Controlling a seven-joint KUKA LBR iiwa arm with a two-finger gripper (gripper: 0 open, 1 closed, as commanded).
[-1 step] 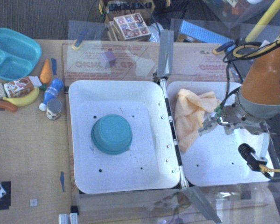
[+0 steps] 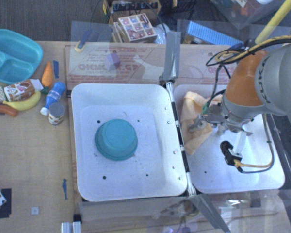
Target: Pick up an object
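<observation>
A teal bowl [image 2: 116,139] lies upside down in the middle of the left bin [image 2: 87,101]. A crumpled tan cloth [image 2: 193,135] rests against the left wall of the right bin [image 2: 262,178]. My gripper [image 2: 202,124] is low over the right bin, directly on or just above the cloth's middle. The grey arm with its orange band comes in from the right above it. The arm hides part of the cloth's right side.
Left of the bins, the bench holds a blue divided plate [image 2: 12,55], a toy carrot [image 2: 48,74], a banana [image 2: 23,102], a small blue bottle [image 2: 54,97] and a tin can [image 2: 56,113]. Boxes and clutter stand behind the bins.
</observation>
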